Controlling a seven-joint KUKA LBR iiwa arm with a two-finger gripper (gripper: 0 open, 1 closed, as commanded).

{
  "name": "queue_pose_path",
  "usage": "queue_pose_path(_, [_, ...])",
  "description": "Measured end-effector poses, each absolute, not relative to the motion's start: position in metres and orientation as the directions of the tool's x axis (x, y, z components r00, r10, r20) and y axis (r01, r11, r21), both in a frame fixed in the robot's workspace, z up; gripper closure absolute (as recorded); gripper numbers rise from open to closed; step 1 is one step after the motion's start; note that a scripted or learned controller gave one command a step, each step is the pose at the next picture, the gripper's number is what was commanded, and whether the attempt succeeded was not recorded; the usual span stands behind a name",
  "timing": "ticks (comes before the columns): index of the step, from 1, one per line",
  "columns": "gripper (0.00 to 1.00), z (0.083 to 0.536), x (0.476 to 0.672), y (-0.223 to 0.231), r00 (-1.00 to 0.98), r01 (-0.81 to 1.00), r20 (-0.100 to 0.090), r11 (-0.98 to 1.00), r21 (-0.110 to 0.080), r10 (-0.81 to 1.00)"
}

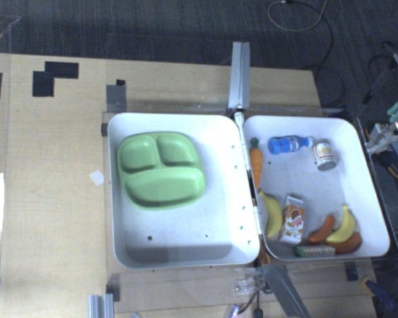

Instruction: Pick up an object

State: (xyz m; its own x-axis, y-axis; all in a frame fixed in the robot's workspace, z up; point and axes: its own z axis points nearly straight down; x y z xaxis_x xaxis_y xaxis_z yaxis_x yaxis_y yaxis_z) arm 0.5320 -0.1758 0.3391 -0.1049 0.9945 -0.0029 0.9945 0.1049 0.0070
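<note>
Right bin (358, 151) is crowded, with banana (273, 214), carton (292, 220) and sausages (322, 228) packed along the near wall, so a grab there may slip or snag two; gripper state, can't tell.

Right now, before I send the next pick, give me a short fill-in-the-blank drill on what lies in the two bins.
1. The green divided plate lies in the ____ bin.
2. The blue bottle lies beside a small ____ near the right bin's far wall.
3. The carrot lies along the right bin's ____ wall.
4. The juice carton lies just right of a yellow ____.

Missing words: left; can; left; banana
</note>
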Motion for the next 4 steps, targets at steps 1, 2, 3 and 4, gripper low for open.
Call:
queue_pose_path(1, [1.00, 0.350, 0.533, -0.175, -0.111, 0.994, -0.004, 0.111, 0.010, 0.994])
queue_pose_path(2, [1.00, 0.360, 0.534, -0.174, -0.117, 0.993, -0.005, 0.117, 0.013, 0.993])
queue_pose_path(3, [1.00, 0.220, 0.517, -0.181, -0.141, 0.990, 0.000, 0.141, 0.000, 0.990])
queue_pose_path(4, [1.00, 0.337, 0.489, -0.199, -0.243, 0.970, -0.003, 0.243, 0.005, 0.970])
